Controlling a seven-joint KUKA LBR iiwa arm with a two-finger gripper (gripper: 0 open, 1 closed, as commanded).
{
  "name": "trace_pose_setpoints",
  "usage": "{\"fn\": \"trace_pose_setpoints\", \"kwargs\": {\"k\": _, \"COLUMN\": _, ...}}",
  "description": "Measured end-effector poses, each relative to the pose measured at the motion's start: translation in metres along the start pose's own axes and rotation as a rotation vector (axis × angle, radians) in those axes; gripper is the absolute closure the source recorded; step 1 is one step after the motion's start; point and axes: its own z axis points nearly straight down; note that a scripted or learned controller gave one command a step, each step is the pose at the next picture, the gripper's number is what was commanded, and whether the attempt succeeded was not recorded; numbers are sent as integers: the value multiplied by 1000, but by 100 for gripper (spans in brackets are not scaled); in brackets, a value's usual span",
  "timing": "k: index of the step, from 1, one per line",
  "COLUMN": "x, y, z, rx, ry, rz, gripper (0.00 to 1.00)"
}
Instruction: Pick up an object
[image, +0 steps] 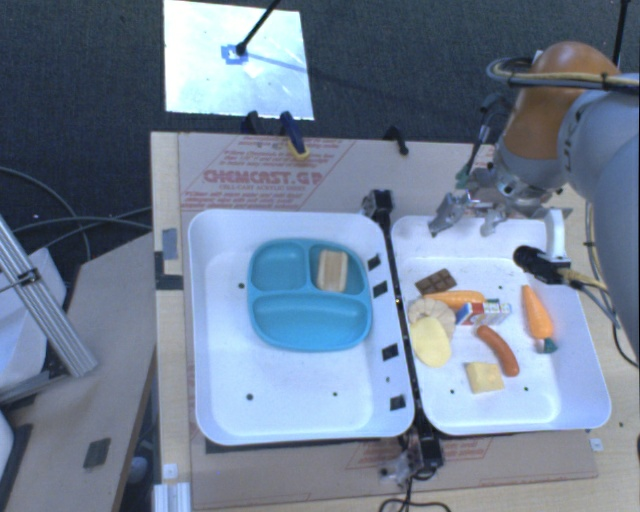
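My gripper (466, 222) hangs over the back edge of the right bin (575, 400), its two fingers spread apart with nothing between them. Below it in that bin lie several toy foods: a brown chocolate piece (435, 282), an orange carrot (455, 298), a small red and white packet (486, 312), a second carrot (537, 313) at the right, a sausage (497, 350), a yellow cheese square (485, 377) and a pale yellow potato (432, 343). The chocolate piece is the nearest to the gripper.
The left bin (230, 390) bears a blue divided plate (305, 300) with a slice of toast (332, 269) in its upper right compartment. A black hinge strip (395, 300) runs between the bins. A black and white fitting (545, 260) on the arm overhangs the right bin's back right.
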Motion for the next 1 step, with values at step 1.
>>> {"fn": "trace_pose_setpoints", "kwargs": {"k": 1, "x": 7, "y": -8, "z": 53, "rx": 2, "ry": 1, "rz": 0, "gripper": 0}}
